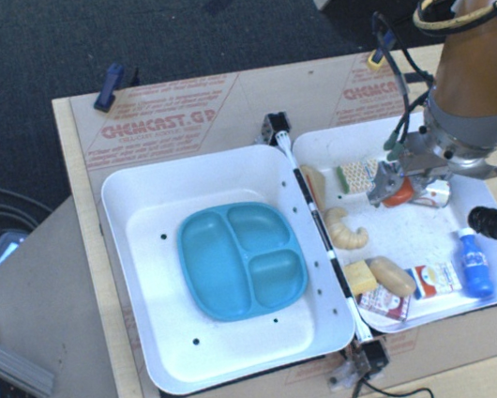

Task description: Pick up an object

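My gripper (387, 186) hangs low over the upper middle of the right bin (424, 219), right above a small red object (400, 196). The gripper's grey body hides part of that object. A silvery wrapper (436, 195) lies just to its right. Elsewhere in this bin lie a croissant (347, 229), a yellow block (359, 276), a bread roll (392, 277), a blue bottle (473, 264), a red and white packet (432, 280) and a green-dotted pack (358, 174).
The left bin (150, 258) holds a blue divided plate (240, 259). A black clamp (275, 126) sits where the two bins meet at the back. The arm's orange and grey body (475, 77) overhangs the right bin's far corner.
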{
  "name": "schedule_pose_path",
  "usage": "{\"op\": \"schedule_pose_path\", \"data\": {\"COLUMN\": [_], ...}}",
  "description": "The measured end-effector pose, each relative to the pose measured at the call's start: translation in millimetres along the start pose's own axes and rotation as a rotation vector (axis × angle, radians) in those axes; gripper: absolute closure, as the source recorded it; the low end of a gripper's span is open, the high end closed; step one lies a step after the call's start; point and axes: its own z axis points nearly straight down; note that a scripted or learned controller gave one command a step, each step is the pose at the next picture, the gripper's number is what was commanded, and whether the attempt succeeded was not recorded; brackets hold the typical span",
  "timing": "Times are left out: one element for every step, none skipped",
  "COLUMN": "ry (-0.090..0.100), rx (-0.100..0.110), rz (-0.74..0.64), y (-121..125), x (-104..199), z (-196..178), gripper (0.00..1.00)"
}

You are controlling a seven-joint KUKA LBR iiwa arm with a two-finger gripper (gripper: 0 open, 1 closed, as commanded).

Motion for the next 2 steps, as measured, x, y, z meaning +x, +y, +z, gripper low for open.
{"op": "schedule_pose_path", "data": {"ry": [0.001, 0.000], "rx": [0.001, 0.001], "rz": [-0.002, -0.002], "y": [-47.6, -48.0], "x": [55.7, 109.2], "z": [-25.8, 6.9], "gripper": [1.00, 1.00]}}
